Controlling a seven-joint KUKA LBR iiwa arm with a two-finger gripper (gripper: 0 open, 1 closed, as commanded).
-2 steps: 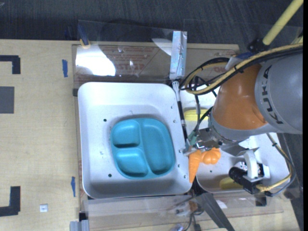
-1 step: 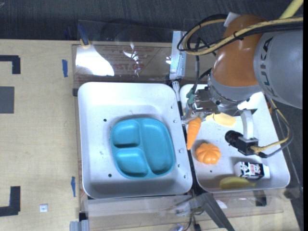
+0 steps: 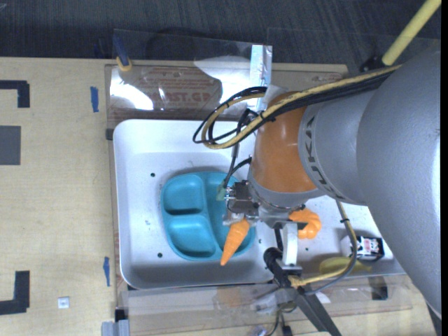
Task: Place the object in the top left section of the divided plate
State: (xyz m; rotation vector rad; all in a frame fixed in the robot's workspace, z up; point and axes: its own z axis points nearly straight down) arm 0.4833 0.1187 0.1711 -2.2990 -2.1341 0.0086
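Camera view, blue divided plate (image 3: 187,215) in the left white bin (image 3: 133,187), orange carrot (image 3: 234,241) on the plate's lower right edge, gripper (image 3: 241,208) just above it, grip unclear.

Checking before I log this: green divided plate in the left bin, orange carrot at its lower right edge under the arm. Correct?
Nearly. The camera view shows the divided plate is blue, not green. The rest stands: it sits in the left bin, with the orange carrot at its lower right edge under the arm.
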